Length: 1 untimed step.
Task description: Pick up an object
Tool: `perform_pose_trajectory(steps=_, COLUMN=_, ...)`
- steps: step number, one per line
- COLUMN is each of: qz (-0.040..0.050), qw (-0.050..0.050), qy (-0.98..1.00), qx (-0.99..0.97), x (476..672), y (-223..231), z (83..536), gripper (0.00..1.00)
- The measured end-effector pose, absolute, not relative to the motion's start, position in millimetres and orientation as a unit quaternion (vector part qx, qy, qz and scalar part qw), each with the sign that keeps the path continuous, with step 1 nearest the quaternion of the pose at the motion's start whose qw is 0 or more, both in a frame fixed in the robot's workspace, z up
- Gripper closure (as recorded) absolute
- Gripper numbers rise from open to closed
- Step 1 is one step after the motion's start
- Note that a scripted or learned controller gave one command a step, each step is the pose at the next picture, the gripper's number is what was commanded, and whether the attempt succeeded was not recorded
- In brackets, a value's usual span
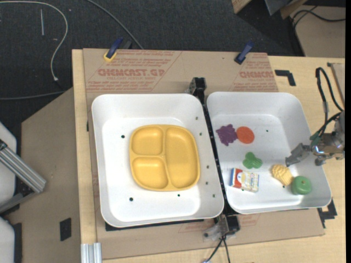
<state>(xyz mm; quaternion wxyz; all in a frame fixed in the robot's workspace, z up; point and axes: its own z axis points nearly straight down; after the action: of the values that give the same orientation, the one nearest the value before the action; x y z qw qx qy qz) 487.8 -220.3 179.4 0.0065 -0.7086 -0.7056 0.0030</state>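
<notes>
1. The step in hand looks like the approach: the grey two-finger hand [301,153] sits low over the right rim of the right white bin [263,106], at the frame's right edge.
2. I cannot tell how its fingers stand; nothing shows between them.
3. Nearest lie the yellow ridged toy piece [282,173] and the round green toy [300,186], lower right.
4. Next, it should probably centre over one and descend.

A yellow divided plate [164,158] lies in the left bin [104,119]; two blue clamps [113,49] grip the cardboard [181,70].
</notes>
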Motion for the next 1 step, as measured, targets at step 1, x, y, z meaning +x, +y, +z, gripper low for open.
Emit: perform_pose_trajectory(steps=1, qz=0.0001, qw=0.001, qy=-0.707, qx=-0.707, x=491.2, y=-219.8, z=185.5, gripper=0.00)
